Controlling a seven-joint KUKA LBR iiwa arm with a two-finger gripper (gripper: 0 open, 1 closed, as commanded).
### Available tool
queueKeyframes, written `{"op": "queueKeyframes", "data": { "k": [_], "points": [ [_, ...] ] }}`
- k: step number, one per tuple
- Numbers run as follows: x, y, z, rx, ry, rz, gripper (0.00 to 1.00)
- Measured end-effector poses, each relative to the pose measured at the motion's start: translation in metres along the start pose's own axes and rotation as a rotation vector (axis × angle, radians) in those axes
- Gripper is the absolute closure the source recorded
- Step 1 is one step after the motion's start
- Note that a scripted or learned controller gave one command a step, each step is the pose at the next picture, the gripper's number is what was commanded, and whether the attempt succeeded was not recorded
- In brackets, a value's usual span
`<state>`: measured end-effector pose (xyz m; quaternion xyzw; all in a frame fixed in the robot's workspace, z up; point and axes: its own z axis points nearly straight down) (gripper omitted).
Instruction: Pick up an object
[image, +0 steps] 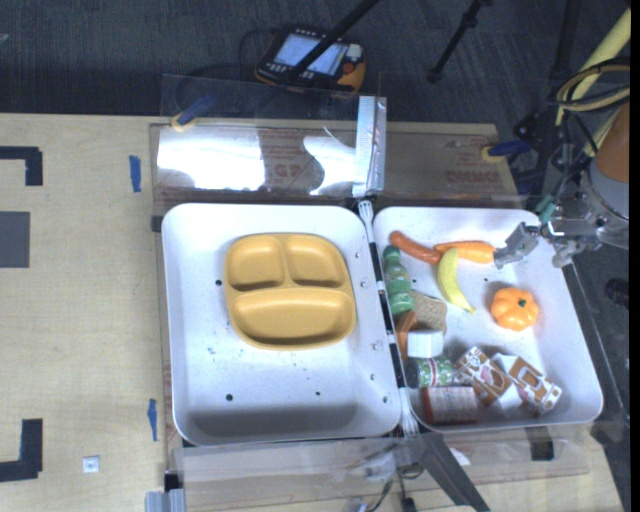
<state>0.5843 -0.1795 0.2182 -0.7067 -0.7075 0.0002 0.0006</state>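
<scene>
My gripper (538, 248) hovers over the back right corner of the right bin (580, 350), open, with nothing between its fingers. One finger (513, 246) points toward the tip of an orange carrot (466, 250). A yellow banana (455, 281) lies just left of it and a small orange pumpkin (514, 308) sits in front of it. A red sausage (413, 247) lies at the back. A green bottle (397, 283) rests along the bin's left wall.
A slice of bread (431, 312), a white cup (423, 343), a can (436, 372), a patterned carton (512, 379) and a red-brown bottle (450, 402) crowd the right bin's front. The left bin (190, 330) holds a yellow divided tray (290, 288).
</scene>
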Motion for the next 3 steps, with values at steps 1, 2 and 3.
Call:
{"op": "queueKeyframes", "data": {
  "k": [1,2,3],
  "points": [
    [0.058,0.021,0.133,-0.005,-0.001,-0.063,0.0],
    [0.058,0.022,0.121,-0.01,-0.002,-0.061,1.0],
    [0.101,0.015,0.007,-0.002,-0.001,-0.161,1.0]
  ]
}}
